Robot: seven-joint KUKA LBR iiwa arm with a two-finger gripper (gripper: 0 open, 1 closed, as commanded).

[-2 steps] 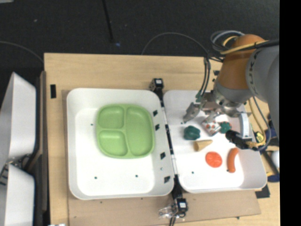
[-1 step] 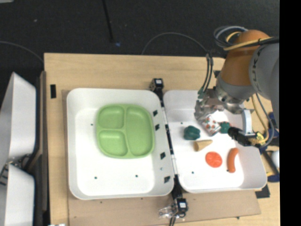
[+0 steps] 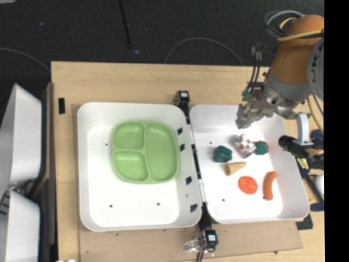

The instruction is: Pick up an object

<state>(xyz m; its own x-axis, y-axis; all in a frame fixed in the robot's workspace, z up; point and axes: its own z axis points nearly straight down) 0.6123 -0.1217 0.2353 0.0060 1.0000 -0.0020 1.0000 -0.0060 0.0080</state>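
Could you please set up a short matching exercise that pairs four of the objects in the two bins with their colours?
Things:
1. divided plate in the left bin
2. round tomato-like piece
3. cone-shaped piece
4. sausage-shaped piece by the right bin's right side

Colours:
A. tan
B. light green
C. orange-brown
D. red

Pairs: 1-B, 2-D, 3-A, 4-C
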